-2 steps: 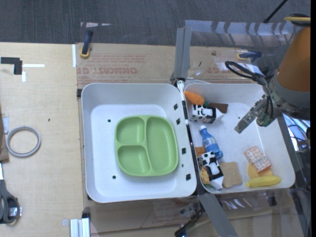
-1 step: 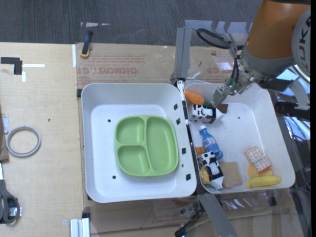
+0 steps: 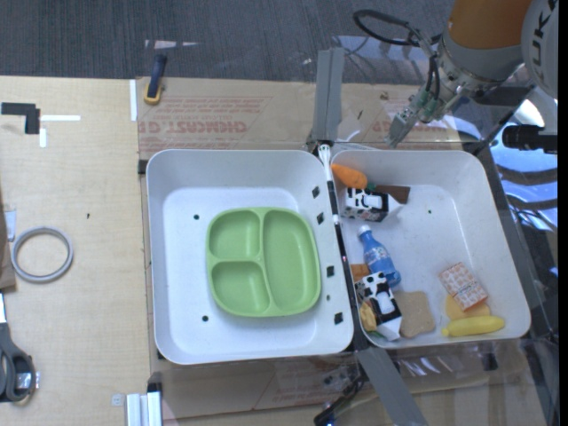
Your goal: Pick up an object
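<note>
While the gripper [image 3: 399, 130] hangs above the right bin's [image 3: 497, 202] far rim, nothing seen in its grasp, the bottle [image 3: 378, 257] lies well toward the near side. Its long axis runs near-to-far, white cap pointing far. It looks like smooth, rounded plastic, crowded by soft toys along the bin's left wall.

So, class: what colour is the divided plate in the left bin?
Light green. The divided plate shows best in the camera view, in the left bin.
</note>
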Robot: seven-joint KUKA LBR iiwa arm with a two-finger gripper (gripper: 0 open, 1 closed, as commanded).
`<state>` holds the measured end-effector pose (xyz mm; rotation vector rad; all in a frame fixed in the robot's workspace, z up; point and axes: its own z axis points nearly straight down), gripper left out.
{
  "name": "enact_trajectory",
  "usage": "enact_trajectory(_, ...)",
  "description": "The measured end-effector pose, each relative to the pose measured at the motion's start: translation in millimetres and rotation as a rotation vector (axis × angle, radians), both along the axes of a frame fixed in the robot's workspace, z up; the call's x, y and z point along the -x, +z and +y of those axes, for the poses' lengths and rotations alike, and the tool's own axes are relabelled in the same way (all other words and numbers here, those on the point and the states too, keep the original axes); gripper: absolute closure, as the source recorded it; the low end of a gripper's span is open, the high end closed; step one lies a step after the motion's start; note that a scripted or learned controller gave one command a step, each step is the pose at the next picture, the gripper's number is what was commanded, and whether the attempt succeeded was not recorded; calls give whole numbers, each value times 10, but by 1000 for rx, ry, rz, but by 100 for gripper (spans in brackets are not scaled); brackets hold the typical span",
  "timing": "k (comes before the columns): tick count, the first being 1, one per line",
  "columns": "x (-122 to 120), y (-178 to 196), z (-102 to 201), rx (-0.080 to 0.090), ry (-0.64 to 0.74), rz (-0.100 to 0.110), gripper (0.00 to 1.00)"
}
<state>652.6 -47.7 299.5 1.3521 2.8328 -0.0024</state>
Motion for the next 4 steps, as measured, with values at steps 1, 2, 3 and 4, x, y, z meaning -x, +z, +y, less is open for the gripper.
enact_trajectory(1,73,-1087,97,-1,-395,3,100)
enact_trajectory(2,453,-1072,-606,-1,-201,1,100)
enact_trajectory(3,637,-1917,-1143,-1,-155,3,100)
enact_trajectory(4,370,-2069,-1748,0,114,-2,100)
